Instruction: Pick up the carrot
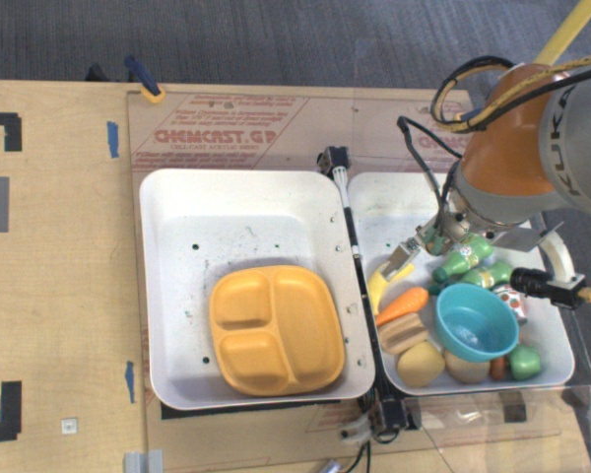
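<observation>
Orange carrot [402,304], tapered, lying slanted

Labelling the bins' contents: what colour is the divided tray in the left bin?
Yellow-orange all over, seen plainly in the camera view: the tray lies in the left bin.

Grey arm [571,136], orange band, black cables, perhaps "KUKA" lettering.

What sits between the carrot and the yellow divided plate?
In the camera view, the bins' adjoining rims and a yellow item lie between the carrot and the plate.
</observation>
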{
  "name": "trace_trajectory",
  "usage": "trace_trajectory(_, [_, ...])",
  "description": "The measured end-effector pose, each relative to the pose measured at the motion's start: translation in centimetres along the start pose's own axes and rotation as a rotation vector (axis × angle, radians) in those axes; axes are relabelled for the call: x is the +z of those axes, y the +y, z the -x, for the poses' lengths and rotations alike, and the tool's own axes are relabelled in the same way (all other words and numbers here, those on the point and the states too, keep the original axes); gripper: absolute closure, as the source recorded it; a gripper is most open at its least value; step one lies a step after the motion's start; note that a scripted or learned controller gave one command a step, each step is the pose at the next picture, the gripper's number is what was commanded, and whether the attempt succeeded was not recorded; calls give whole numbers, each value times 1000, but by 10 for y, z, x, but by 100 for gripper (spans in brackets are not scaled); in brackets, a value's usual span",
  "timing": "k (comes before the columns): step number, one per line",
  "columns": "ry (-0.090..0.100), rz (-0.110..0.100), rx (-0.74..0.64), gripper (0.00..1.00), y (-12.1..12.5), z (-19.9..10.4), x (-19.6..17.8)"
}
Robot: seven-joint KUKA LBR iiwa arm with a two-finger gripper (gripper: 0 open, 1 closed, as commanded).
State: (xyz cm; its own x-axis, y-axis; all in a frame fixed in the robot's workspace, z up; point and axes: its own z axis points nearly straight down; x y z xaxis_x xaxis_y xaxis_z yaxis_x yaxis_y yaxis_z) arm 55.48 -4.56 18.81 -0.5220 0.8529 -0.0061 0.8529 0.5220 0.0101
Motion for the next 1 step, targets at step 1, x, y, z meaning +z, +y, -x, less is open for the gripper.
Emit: trace_trajectory(1, [8,-14,-117,0,-83,15,82])
